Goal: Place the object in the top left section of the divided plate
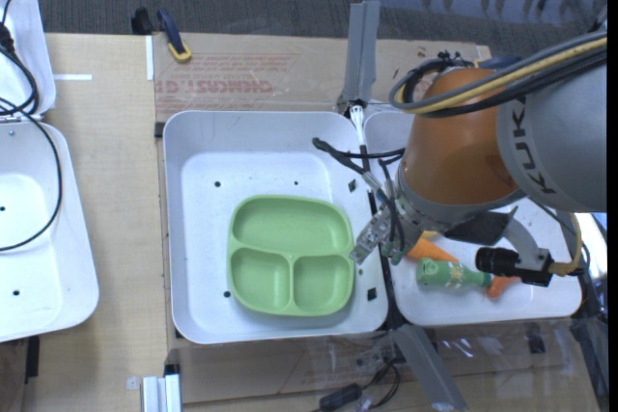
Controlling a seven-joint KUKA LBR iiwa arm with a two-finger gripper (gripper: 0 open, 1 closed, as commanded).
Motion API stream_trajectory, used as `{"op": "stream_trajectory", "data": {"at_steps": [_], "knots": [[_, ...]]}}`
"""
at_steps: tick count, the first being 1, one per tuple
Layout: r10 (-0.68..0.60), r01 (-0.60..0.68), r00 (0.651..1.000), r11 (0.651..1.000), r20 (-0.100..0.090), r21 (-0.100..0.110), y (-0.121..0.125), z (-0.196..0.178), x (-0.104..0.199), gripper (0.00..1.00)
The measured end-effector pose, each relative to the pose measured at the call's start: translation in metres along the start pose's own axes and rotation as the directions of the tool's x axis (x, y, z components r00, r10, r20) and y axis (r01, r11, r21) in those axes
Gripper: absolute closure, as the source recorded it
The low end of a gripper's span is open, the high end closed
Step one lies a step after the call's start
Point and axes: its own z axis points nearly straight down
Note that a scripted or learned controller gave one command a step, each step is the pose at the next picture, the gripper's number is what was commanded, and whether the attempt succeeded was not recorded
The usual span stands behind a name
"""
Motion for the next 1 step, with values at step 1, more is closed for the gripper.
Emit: {"op": "stream_trajectory", "data": {"at_steps": [1], "knots": [[-0.193,0.193,0.981,0.981,0.0,0.0,0.0143,-0.0001,0.0123,1.0]]}}
